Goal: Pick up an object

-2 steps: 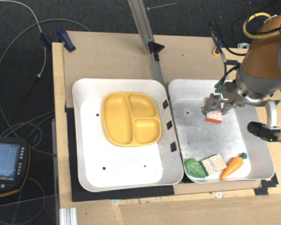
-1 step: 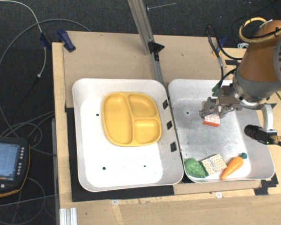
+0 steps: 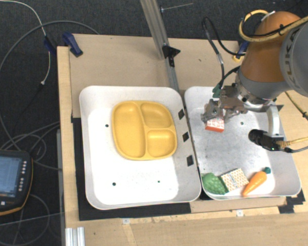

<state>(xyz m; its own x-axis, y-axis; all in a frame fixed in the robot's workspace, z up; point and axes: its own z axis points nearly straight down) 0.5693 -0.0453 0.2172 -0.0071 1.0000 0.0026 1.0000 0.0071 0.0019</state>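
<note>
My gripper [image 3: 214, 118] hangs over the far left part of the right bin [image 3: 231, 147]. It is shut on a small red and white block [image 3: 215, 125], whose top sits between the fingertips. Along the bin's near edge lie a green leafy toy [image 3: 213, 183], a checkered cream block [image 3: 234, 179] and an orange carrot [image 3: 254, 183], all well clear of the gripper.
The left bin [image 3: 97, 158] holds a yellow divided plate [image 3: 143, 129]. A metal pole [image 3: 156, 24] slants down to the gap between the bins. Black cable and a dark fitting [image 3: 262, 137] trail from the arm over the right bin.
</note>
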